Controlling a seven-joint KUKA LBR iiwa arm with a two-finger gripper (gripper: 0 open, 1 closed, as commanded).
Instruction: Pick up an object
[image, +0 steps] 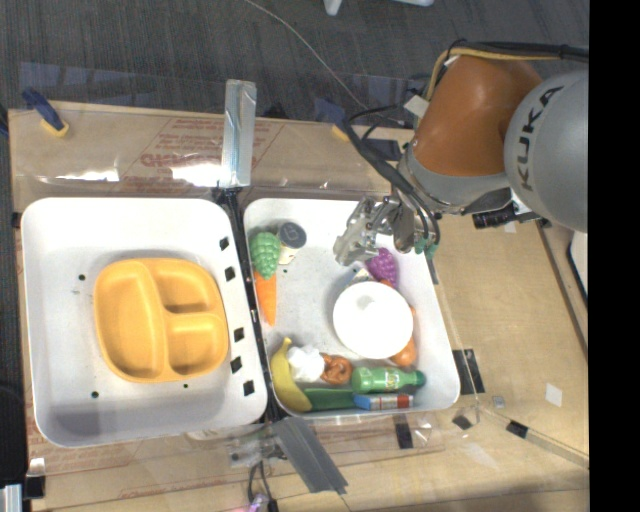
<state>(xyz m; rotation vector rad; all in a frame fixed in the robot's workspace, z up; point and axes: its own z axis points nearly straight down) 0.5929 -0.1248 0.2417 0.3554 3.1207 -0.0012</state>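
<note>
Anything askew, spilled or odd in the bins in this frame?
Nothing looks spilled or damaged. The toys are just crowded in the right bin: a bottle and banana lie along its near wall, and a white plate lies partly over an orange toy.

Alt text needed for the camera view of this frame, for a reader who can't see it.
A grey arm's gripper hangs over the right bin, beside purple grapes and above a white plate; a carrot, banana and green bottle also lie there. The left bin holds a yellow divided tray.
</note>
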